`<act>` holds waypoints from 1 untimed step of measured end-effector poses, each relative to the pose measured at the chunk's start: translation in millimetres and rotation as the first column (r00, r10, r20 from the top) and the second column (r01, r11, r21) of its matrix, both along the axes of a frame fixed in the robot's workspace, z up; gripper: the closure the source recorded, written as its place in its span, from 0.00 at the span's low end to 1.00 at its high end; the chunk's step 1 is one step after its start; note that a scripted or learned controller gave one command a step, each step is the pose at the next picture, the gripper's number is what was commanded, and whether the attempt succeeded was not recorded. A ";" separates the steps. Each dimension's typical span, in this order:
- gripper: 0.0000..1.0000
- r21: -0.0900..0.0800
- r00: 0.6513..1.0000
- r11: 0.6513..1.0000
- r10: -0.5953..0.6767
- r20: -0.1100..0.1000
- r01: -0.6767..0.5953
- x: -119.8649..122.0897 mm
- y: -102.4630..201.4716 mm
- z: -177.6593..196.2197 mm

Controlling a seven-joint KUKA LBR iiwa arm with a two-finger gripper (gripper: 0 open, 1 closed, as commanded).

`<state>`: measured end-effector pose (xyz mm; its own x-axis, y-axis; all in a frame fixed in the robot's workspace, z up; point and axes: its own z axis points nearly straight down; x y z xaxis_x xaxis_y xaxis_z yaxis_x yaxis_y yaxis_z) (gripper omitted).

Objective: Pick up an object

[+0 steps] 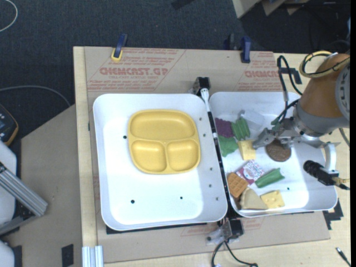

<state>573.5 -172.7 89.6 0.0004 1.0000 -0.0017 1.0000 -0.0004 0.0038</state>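
the gripper (pixel 266 141) was low in the right bin (pixel 317 202), its grey fingers pointing toward the divider. whether the fingers were released or clenched could not be told; they merged with the wrist body and the cables behind them.

nearest the camera, well below the fingers, lay a yellow cheese wedge (pixel 272 199) touching a tan slice (pixel 251 200), with a waffle piece (pixel 237 184) just beside them. closer to the fingers sat a green pepper (pixel 270 177) and a pink-and-white packet (pixel 253 170). just beside the fingertips were a yellow block (pixel 247 149) and a brown round disc (pixel 278 151); which of these was the intended object was unclear. beyond the fingers lay a green leafy piece (pixel 241 128) and a purple piece (pixel 224 128).

risk, as judged: the items were crowded and several touched, so a closing grip could catch two at once or push the yellow block aside. the flat disc offered little edge and could slip out.

the disc was partly covered by the gripper. the arm was cut off at the frame edge. the left bin (pixel 111 166) held a yellow divided tray (pixel 164 140), well apart.
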 end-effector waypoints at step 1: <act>1.00 -0.003 1.000 1.000 -0.001 0.007 0.001 0.9 -0.3 10.1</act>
<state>574.4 -172.9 99.7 0.0014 1.0000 -0.0048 0.9999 -0.0014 0.0106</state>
